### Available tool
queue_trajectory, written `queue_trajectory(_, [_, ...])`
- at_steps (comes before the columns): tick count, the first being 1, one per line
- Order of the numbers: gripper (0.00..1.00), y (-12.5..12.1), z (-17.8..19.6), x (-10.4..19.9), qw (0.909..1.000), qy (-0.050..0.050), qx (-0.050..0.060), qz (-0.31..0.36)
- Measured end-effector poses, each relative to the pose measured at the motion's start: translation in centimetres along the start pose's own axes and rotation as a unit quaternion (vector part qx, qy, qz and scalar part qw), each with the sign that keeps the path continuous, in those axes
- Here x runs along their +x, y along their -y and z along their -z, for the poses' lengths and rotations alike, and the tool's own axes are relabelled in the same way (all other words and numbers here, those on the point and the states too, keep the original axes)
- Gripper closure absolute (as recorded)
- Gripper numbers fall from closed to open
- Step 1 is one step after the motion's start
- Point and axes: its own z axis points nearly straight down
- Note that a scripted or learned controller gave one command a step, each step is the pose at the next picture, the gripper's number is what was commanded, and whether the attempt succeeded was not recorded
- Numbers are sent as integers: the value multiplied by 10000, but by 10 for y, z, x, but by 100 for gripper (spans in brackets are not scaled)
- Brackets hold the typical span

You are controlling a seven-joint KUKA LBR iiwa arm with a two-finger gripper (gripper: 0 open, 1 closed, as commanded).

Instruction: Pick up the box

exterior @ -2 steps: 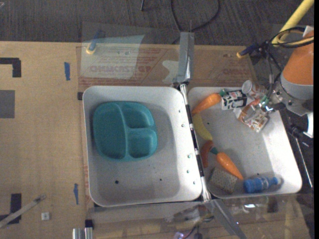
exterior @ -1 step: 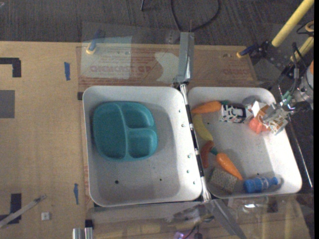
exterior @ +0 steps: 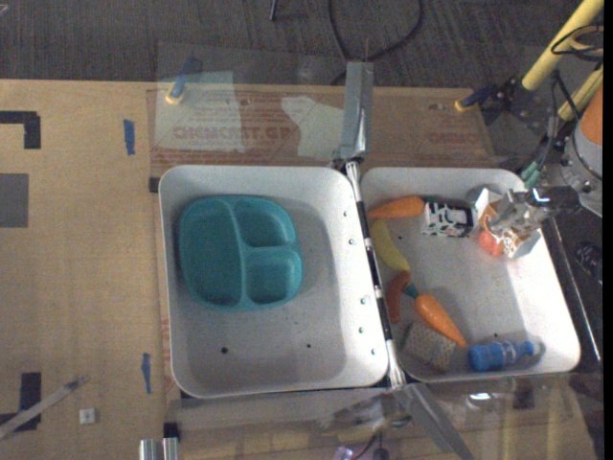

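My claw (exterior: 525, 209) hangs over the right white bin (exterior: 551, 300), atop the small orange-and-white carton box (exterior: 500, 236); grip: cannot tell. The left white bin (exterior: 316, 353) holds a teal divided plate (exterior: 239, 250).

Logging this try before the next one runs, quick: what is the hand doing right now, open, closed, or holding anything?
Hand: over the orange box in the right bin; open or closed cannot be told, nor any hold.

Robot lab: taped bench (exterior: 77, 257), 2 bins (exterior: 287, 377).
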Motion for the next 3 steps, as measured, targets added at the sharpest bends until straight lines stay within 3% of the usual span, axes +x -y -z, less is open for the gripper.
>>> queue_trajectory(1, [100,-10,-84,-34,9919,-13,29,-1268])
queue_trajectory(2, [100,-15,12,32,9855,-4,16,-1699])
queue_trajectory(3, [100,30,11,98,9748,-8,36,-2231])
